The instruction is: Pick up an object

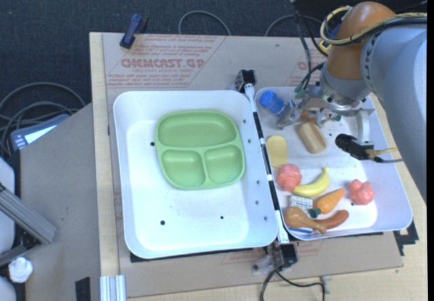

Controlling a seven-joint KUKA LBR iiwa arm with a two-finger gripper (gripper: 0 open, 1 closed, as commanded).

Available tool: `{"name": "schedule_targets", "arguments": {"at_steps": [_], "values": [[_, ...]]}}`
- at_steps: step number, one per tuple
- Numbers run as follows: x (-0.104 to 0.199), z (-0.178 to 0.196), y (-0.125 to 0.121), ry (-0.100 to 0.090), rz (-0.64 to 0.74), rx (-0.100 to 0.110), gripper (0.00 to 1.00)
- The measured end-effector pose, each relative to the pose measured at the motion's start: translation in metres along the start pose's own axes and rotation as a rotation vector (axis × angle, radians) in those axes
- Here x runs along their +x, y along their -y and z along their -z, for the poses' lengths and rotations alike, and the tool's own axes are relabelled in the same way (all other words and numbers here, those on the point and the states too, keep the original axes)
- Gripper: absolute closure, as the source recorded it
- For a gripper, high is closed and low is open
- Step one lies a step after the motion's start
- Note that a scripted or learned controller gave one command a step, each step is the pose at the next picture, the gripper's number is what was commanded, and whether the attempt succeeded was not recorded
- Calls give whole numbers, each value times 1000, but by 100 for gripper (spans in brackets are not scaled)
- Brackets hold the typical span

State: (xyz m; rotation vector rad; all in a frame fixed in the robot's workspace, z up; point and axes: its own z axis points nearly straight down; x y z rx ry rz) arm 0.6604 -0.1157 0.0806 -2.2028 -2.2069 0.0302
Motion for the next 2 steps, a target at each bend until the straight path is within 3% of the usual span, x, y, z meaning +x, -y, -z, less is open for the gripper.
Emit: {"name": "schedule_targets", "arguments": {"at_steps": [1, 2], "values": [[-8, 3, 27, 3, -3, -28, 0], [-25, 3, 32, 3, -2, -28, 0]]}}
